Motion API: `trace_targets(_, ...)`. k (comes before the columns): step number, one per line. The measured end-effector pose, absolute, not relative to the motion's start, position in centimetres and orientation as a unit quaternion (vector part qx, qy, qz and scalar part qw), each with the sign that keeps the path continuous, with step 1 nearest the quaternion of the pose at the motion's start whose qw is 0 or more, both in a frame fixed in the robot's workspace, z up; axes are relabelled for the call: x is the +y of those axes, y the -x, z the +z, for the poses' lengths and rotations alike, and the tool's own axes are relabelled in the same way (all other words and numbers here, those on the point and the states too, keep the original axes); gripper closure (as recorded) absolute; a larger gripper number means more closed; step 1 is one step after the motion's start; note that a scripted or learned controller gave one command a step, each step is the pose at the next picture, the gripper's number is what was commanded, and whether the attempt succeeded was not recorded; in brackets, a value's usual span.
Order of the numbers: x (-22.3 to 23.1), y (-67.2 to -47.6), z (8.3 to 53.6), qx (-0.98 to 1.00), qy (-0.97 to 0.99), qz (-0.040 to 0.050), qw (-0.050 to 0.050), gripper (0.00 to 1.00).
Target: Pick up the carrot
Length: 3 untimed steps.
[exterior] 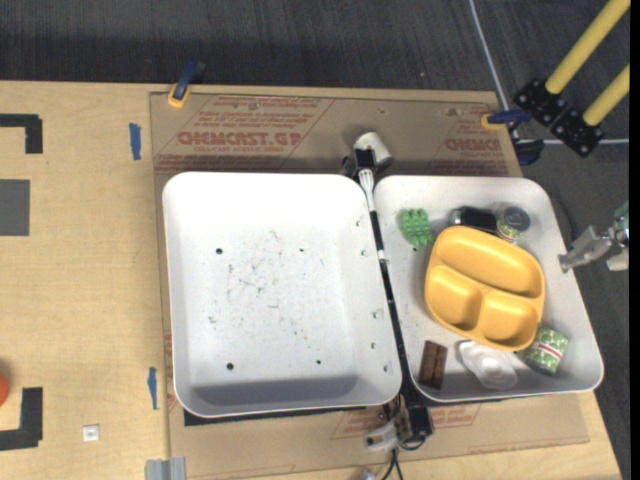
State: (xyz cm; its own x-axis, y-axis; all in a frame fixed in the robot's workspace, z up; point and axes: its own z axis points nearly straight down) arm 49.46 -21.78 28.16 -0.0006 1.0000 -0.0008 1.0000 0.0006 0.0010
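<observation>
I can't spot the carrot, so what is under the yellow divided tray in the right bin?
The yellow divided tray overlaps a dark object and a round tin behind it, and a white object in front. Anything directly beneath it is covered; no carrot is visible.

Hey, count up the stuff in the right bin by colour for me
Yellow: 1, the divided dish
Green: 2, a green block and a green-patterned piece
Black or dark: 2, a black item and a round tin
Brown: 1, a brown bar
White: 1, a white lump
Total: 7
</observation>
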Motion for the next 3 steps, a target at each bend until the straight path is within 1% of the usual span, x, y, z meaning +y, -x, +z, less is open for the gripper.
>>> trace_targets(1,-21.0,-47.9,13.4,0.702,-0.712,0.0000,-0.001,0.00)
trace_targets(2,-16.9,-52.1,10.6,0.766,-0.643,0.0010,0.007,0.00)
trace_targets(3,-15.3,-57.2,10.0,0.744,-0.668,-0.0029,-0.004,0.00)
